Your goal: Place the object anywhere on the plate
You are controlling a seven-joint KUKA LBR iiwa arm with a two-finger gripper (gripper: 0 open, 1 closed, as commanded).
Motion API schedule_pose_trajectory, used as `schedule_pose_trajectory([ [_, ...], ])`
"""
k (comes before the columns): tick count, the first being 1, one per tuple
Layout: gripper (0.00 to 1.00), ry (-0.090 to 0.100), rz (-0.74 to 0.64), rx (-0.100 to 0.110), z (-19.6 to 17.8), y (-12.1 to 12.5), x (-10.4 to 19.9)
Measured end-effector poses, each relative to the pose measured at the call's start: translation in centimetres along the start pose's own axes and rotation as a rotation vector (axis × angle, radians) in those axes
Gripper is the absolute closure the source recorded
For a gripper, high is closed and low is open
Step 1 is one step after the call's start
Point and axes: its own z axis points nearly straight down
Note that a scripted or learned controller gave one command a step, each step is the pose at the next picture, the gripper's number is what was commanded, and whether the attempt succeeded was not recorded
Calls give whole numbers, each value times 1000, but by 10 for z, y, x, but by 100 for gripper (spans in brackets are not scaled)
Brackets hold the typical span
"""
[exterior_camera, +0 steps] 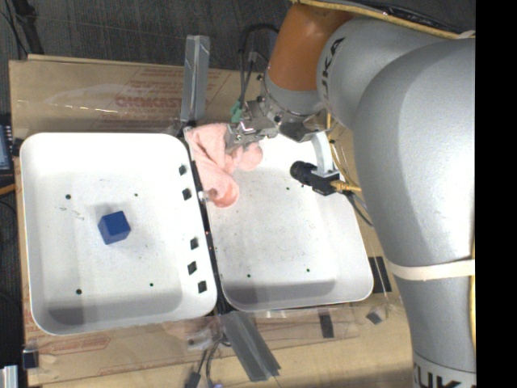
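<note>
A crumpled pink cloth [216, 162] lies in the far left corner of the right bin [291, 249], draped partly over the divider between the bins. My gripper [244, 132] hangs right over the cloth's upper right part, and its metal tip touches or nearly touches the fabric. A small blue cube [114, 226] sits alone on the floor of the left bin [97, 281], well away from the gripper.
The grey arm with its orange band [303, 47] covers the right side of the view and the right bin's far edge. A black fitting [311, 176] with a cable sticks out over the right bin. Grey clamps [195, 75] stand at the divider's ends.
</note>
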Motion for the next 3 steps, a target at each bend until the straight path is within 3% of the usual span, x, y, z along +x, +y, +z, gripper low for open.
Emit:
schedule_pose_trajectory([
  [1,100,-1,-7,-3,-31,0,1],
  [3,100,-2,-821,-1,-30,-25,108],
])
